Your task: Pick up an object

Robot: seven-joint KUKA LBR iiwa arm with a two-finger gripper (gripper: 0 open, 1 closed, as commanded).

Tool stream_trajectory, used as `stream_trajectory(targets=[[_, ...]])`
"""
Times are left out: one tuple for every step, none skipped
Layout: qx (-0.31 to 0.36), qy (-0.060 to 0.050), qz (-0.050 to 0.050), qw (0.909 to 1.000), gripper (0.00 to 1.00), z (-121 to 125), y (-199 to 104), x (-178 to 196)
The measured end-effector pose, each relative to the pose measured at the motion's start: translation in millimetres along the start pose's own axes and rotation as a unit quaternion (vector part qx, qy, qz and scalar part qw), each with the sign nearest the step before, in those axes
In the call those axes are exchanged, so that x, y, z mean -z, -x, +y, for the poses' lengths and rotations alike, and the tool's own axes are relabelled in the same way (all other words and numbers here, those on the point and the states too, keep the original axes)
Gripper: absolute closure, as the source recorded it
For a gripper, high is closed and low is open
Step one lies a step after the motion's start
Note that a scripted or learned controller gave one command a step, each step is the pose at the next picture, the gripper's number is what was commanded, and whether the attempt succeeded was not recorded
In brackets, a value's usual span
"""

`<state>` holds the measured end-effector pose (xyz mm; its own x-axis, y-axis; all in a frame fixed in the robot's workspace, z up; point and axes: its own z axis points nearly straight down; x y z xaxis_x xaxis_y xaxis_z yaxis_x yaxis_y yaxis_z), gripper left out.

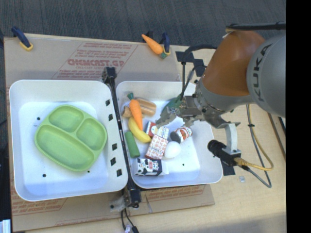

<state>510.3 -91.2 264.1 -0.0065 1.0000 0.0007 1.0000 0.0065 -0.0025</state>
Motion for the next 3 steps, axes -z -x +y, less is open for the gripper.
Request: stream_trajectory(targets=[[0.000, 0.000, -0.001, 1.0000, 0.00, -30, 54, -74], [0.001, 0.001, 0.001, 1.0000, 0.00, -32, 52, -169], [0.004, 0.003, 0.000, 1.0000, 1.00, -30, 52, -157]])
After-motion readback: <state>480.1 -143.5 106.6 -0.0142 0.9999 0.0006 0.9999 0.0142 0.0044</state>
